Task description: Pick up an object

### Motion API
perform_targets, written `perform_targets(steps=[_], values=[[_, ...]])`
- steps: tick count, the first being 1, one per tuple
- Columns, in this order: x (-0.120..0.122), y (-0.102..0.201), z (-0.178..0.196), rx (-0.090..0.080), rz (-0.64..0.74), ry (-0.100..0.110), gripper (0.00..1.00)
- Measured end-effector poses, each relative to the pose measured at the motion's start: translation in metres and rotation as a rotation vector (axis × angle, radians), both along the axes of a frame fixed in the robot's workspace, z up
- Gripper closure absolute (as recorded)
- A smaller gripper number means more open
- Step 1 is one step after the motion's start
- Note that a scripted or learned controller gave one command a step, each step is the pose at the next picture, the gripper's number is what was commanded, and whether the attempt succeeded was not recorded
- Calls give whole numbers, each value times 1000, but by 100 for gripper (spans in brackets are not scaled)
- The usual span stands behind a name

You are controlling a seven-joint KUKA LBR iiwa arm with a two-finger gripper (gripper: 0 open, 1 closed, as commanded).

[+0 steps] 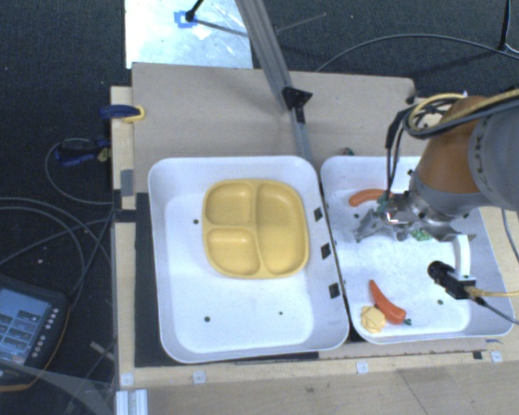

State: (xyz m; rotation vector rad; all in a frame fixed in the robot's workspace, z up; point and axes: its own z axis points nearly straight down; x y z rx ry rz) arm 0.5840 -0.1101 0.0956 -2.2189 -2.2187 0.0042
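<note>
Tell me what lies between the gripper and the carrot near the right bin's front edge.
Nothing visible: bare white bin floor separates the gripper from the carrot. The yellow piece sits beyond the carrot, against it.

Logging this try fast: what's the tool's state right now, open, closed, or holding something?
Tool: cannot be told; it sits low in the right bin near the orange sausage-shaped toy.

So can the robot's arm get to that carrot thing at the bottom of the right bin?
Probably yes. The carrot lies in the open in the right bin, nothing over it, and the gripper is above that bin.
</note>
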Motion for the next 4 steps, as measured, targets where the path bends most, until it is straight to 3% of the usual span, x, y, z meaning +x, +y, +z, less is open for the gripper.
perform_targets(steps=[1, 3, 4], values=[[2, 0, 14, 0, -1, -7, 100], [12, 19, 128, -1, 7, -13, 100], [13, 19, 139, -1, 7, -8, 100]])
